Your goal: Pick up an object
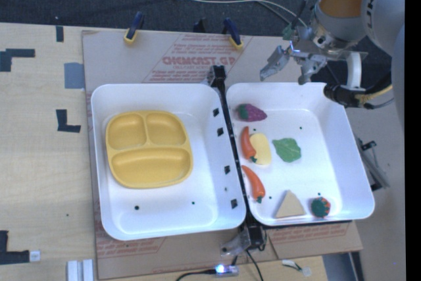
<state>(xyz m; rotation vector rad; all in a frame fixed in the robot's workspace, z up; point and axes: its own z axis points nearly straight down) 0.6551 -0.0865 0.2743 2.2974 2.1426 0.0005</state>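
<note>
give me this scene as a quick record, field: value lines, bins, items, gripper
left bin: holds a yellow divided plate
right bin: holds toy foods
items in right bin: purple eggplant, two orange peppers, yellow piece, green leaf, tan wedge, green ball
gripper: open, above the right bin's far edge, holding nothing
arm: enters from the right

Two white bins (105,108) are sitting on brown cardboard (171,56) printed with red lettering. A yellow divided plate (148,148) is showing in the left bin. The right bin is showing a purple eggplant (251,112), orange peppers (253,182), a green leaf (287,149) and a tan wedge (289,205).
</note>
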